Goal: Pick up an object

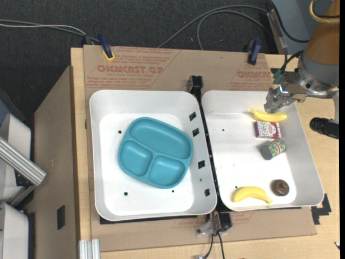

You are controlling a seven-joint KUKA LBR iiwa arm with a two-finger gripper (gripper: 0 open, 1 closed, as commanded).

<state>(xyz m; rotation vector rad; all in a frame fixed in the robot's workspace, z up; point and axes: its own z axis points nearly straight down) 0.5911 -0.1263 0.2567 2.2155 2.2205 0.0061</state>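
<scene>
Camera view: banana [268, 115] lengthwise left-right.

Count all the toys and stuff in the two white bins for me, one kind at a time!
Bananas: 2
Blue plate: 1
Small box: 1
Small can: 1
Brown donut: 1
Total: 6
</scene>
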